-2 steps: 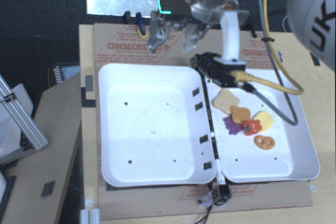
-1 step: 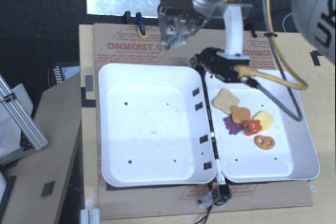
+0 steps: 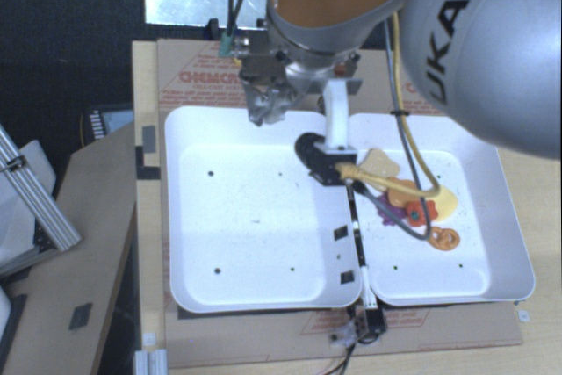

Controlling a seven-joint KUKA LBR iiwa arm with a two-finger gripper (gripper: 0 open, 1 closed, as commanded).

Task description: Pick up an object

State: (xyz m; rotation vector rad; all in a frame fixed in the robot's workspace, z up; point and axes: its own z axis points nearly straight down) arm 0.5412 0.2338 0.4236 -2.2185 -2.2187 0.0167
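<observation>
My claw (image 3: 266, 107) hangs over the far rim of the left bin (image 3: 246, 228); I cannot tell how wide it is open or whether it holds something. In the right bin (image 3: 439, 277) lie close together a tan piece (image 3: 379, 162), a red-orange object (image 3: 420, 211), an orange ring (image 3: 444, 239) and a yellow piece (image 3: 447, 202).

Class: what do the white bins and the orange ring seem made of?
The white bins look like moulded plastic: smooth, slight sheen, rounded corners. The orange ring is probably plastic or rubber, evenly coloured; too small to be sure.
</observation>
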